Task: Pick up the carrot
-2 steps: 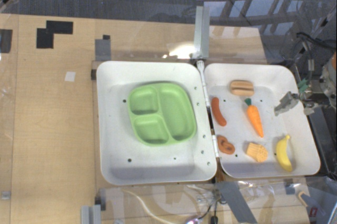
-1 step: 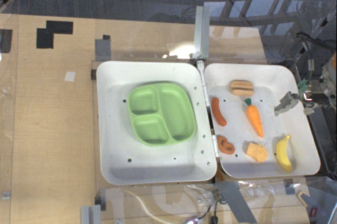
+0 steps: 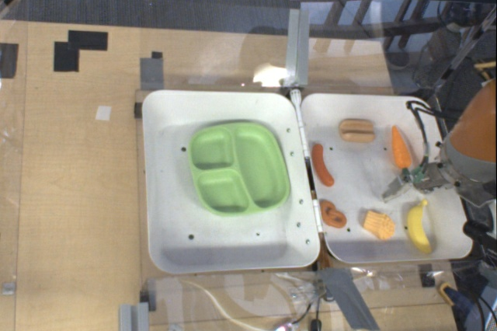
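The carrot [image 3: 401, 148] lies in the right bin [image 3: 353, 240], in its upper right part, near the right wall. It is orange and long, with the thick end pointing up and the thin end pointing down toward the gripper [image 3: 397, 188]. Nothing touches it.

Just below the carrot is the gripper, at the end of the arm [image 3: 472, 137] which comes in from the right. Its two fingers point to the left and a little downward, and they are spread apart with a clear gap between them. There is nothing between the fingers; under them I see only the white floor of the bin. The gripper is near the thin end of the carrot but apart from it.

Below the gripper, near the lower right corner of the same bin, lies a yellow banana [image 3: 418, 226]. To the left of the banana is a small yellow-orange piece that looks like corn [image 3: 379, 224], and further left, next to the wall between the bins, a small brown-red item [image 3: 334, 214] that I cannot identify. Above it lies a red sausage [image 3: 322, 165], slanted. In the upper middle of the bin there is a bun [image 3: 356, 130], well apart from the carrot.

The left bin [image 3: 171, 236] holds a green tray [image 3: 236, 168] with three compartments, sitting about in the middle.
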You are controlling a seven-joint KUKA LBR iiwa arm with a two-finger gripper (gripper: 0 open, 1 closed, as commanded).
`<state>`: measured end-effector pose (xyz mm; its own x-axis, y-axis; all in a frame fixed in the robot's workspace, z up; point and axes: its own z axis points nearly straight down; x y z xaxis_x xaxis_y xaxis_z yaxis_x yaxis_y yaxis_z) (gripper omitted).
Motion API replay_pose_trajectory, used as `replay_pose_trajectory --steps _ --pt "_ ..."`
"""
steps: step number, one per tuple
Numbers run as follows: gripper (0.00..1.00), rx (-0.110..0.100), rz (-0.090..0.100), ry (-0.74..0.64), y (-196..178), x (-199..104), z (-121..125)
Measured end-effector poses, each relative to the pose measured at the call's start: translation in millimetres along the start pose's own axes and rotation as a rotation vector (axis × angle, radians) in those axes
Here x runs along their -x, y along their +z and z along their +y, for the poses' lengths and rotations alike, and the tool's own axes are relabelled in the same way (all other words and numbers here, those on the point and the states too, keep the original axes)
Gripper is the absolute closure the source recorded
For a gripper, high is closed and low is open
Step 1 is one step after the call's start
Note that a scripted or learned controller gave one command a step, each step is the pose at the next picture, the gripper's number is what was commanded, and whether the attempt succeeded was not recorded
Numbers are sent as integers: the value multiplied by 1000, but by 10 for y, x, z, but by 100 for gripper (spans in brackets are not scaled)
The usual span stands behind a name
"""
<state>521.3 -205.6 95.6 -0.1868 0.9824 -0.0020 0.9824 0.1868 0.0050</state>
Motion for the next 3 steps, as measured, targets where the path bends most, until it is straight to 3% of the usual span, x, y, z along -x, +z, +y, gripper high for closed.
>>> replay_pose_trajectory --steps 1,2,3 --pt "0 2 -1 12 -527 75 432" --pt "100 8 -4 10 -644 77 451" --pt "0 7 -3 10 -644 76 451"
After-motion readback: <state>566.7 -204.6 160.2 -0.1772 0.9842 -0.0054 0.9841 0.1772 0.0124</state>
